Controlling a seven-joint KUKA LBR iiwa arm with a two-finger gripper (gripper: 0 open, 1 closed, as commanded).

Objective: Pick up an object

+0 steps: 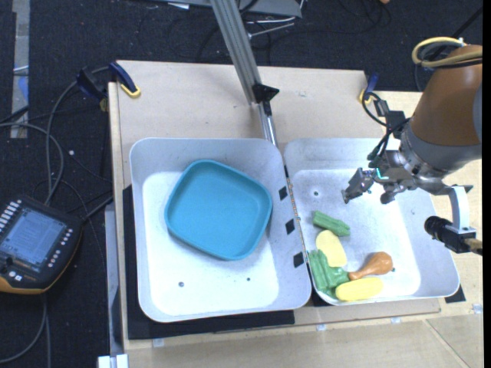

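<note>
Toy food pieces lie grouped in the right bin (430, 282), below and slightly left of the claw (371, 189) as the camera sees it. Nearest the claw is a small green pickle-shaped piece (331, 223), lying flat on the bin floor. Just below it sits a pale yellow piece (331, 247). A larger green piece (323, 271) lies against the bin's left wall, touching the pale yellow one. A brown drumstick-shaped piece (374, 265) lies to the right of these, and a bright yellow piece (359, 288) rests at the bin's near edge, touching the drumstick.

Claw state: the two fingers stand apart, with nothing between them. The claw hangs over the upper middle of the right bin, apart from all the food pieces. The arm (449, 113) enters from the right.

Left bin (146, 167): well to the left of the claw, it contains a blue square plate (219, 209), lying flat.
</note>
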